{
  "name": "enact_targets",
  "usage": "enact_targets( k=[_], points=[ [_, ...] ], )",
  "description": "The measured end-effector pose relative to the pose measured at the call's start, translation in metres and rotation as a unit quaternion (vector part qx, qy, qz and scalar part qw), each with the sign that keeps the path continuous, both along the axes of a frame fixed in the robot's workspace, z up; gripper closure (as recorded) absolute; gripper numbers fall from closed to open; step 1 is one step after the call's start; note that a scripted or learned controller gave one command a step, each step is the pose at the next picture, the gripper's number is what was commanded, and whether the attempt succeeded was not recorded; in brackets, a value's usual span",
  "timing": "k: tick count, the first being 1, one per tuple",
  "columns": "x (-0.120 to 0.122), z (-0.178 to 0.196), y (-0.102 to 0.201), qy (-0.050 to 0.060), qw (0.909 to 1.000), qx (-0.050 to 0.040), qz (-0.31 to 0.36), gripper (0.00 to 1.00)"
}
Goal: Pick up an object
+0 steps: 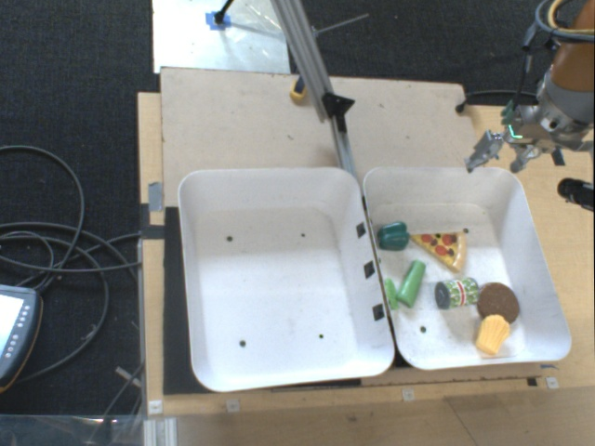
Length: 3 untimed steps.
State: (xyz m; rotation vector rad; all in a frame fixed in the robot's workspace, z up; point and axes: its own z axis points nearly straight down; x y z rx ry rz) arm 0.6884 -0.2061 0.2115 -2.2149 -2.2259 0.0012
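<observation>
Nearest corner of the right bin (535, 249): a yellow toy cone-shaped piece (493, 334) lies against a brown disc (499, 300), both resting on the bin floor.
Beside those: a small green-and-white can (456, 293) on its side, just left of the disc.
Middle of the bin: a light green cylinder (410, 279) leaning toward the dividing wall, with a dark green block (392, 236) behind it.
Further back: a pizza slice toy (442, 246), flat, near the dark green block.
Left bin (200, 249): nothing to pick that I can see.
Far right, above the bin's back corner: the gripper (502, 152) hangs over the rim area, well apart from every toy; its two fingers look spread, with nothing between them.
Progress: as I judge it, barely begun. No object chosen, no descent, no grasp; all six pieces lie in the bin.
Left to do: move in over one piece, go down, close, lift.
</observation>
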Motion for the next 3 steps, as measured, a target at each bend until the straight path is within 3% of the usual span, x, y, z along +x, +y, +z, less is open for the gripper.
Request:
enact_targets(
  k=[1, 3],
  points=[
    [0.001, 0.003, 0.0, -0.002, 1.0, -0.001, 0.001, 0.0],
    [-0.002, -0.099, 0.008, 0.0, 1.0, -0.0004, 0.001, 0.0]
  ],
)
